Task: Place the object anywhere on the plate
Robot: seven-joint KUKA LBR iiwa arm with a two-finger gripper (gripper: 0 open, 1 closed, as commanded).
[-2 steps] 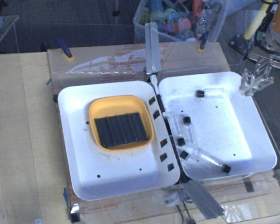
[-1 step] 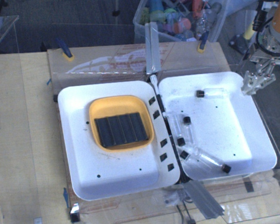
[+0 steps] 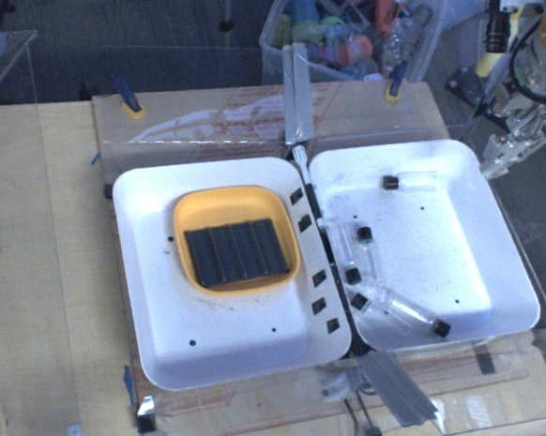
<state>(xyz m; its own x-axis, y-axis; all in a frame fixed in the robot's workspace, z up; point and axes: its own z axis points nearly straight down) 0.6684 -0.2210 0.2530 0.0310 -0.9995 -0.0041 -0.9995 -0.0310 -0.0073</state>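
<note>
Your gripper (image 3: pixel 508 151) hangs off the right bin's far right corner; whether its fingers are spread, you cannot tell. Left white bin (image 3: pixel 160 334): rounded yellow plastic plate (image 3: pixel 190 212) at centre, bearing a dark ribbed rectangular block (image 3: pixel 236 253).

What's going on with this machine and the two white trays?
A robot arm is meant to put an object on a plate. Right now a dark ridged rectangular block already lies on the yellow plate in the left bin. The right bin holds several clear plastic tubes with black caps. The gripper sits off past the right bin's far corner, away from both.
</note>
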